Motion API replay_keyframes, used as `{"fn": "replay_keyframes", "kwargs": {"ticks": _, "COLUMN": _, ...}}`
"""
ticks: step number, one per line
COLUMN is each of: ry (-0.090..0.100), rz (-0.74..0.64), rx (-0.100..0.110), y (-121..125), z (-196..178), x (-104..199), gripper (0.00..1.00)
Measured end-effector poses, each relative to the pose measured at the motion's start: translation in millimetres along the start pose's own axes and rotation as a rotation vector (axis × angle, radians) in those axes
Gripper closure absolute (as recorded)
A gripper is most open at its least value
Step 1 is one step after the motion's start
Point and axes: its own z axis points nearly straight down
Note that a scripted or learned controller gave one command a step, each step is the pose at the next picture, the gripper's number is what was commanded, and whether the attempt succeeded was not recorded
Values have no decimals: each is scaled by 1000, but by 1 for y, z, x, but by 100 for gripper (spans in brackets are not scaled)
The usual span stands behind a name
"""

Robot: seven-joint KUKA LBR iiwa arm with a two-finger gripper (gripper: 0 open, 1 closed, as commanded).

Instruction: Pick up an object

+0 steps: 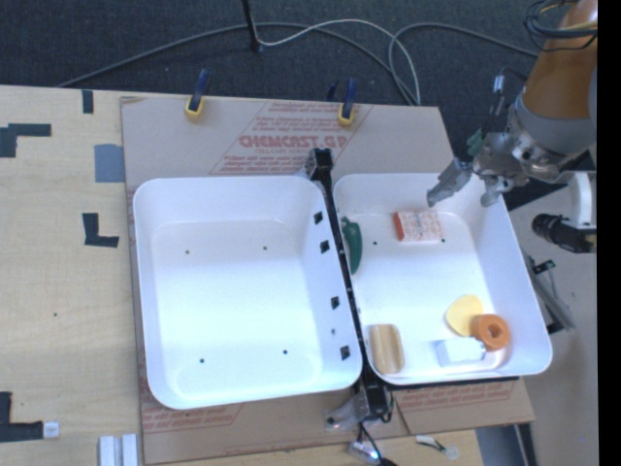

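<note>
Tool (467, 188) open, metal fingers spread, nothing between them, over the right bin's (529, 294) far edge. Flat reddish patterned rectangular pack (417, 226) lies just beside it; orange ring (492, 331), yellow rounded piece (463, 311), tan wooden block (385, 347) sit near front edge.

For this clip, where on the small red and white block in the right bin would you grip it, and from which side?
Probably straight down from above, fingers closing across the shorter span of the red and white block. It lies flat on the floor of the right bin, apart from the other items and walls, so both sides look free. The gripper is already above that far end of the bin.
</note>
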Motion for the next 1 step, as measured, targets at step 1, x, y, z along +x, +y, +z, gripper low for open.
{"fn": "replay_keyframes", "kwargs": {"ticks": 1, "ry": 1, "rz": 0, "rx": 4, "y": -28, "z": 49, "x": 10, "gripper": 0}}
